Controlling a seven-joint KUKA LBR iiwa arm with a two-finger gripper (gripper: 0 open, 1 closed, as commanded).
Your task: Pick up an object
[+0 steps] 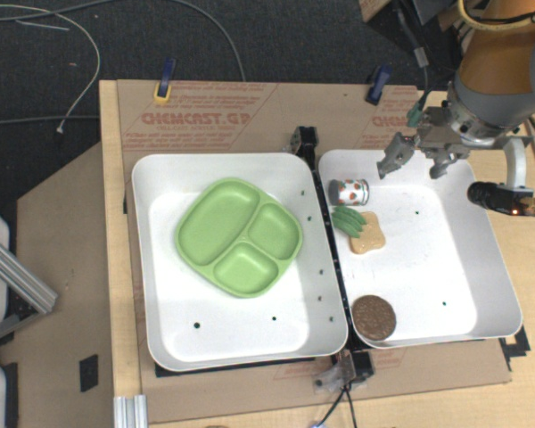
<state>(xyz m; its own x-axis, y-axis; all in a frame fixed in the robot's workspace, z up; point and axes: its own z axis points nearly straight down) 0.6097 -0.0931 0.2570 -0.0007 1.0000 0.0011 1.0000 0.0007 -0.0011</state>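
Note:
My gripper [418, 160] hangs over the far edge of the right bin [464, 266], its two grey fingers [394, 157] spread apart with nothing between them. A small can with a red and white label [349, 192] lies on its side at the bin's left wall, to the lower left of the gripper. Just below the can are a green leafy piece [348, 220] and a tan toast-shaped piece [368, 237], touching each other. A brown round disc [374, 316] sits in the near left corner of the same bin.
The left bin [160, 319] holds a green divided plate [240, 236] with three compartments. A black clamp [304, 139] sits between the bins at the far side. Blue clips [166, 77] pin the cardboard underlay. The arm's grey body [499, 61] rises at the upper right.

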